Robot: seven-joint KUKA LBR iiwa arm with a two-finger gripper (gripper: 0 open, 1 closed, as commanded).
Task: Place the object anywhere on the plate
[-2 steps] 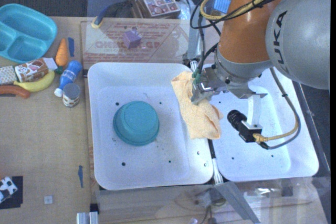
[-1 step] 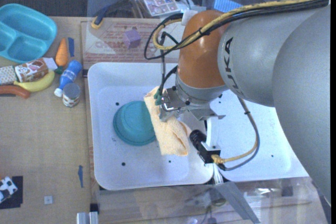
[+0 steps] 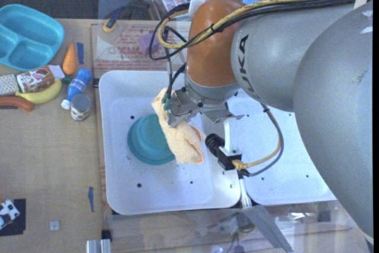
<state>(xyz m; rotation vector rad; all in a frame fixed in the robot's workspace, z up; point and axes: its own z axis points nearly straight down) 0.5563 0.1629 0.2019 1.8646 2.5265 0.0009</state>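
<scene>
- The yellow cloth [image 3: 180, 134] hung beneath the end effector [image 3: 176, 115] in the left bin [image 3: 118, 186], draped partly over the right edge of the teal plate [image 3: 149, 139].
- Whether the end effector was open or closed on the cloth could not be told — the wrist hid it.
- Risk: released here, the cloth might slump off the rim — most of it lay beside the plate.
</scene>
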